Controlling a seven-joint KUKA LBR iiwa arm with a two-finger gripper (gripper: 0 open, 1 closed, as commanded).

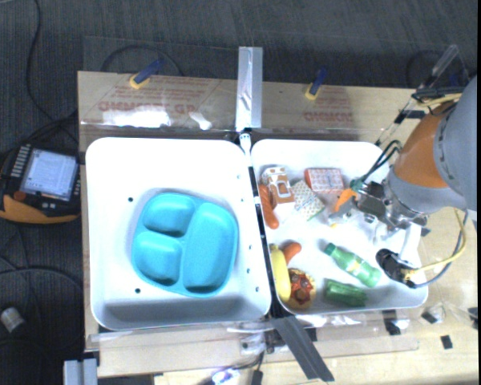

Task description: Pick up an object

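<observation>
The right white bin (pixel 385 155) holds several small objects. A clear green bottle (pixel 349 264) lies at the front, with a dark green can (pixel 345 293) beside it. A yellow banana (pixel 279 273) lies along the left wall next to a red packet (pixel 301 286). A pink box (pixel 324 180) and a checkered packet (pixel 307 205) sit near the back. My gripper (pixel 370 202) is low over the bin's right side, right next to a small orange object (pixel 341 200). The wrist hides its tips.
The left bin (pixel 112 167) holds a blue divided plate (pixel 184 241). An orange and white toy (pixel 274 184) and a small red piece (pixel 293 250) lie by the divider. My arm, with its orange band (pixel 421 152), and a black cable fitting (pixel 390 263) overhang the right rim.
</observation>
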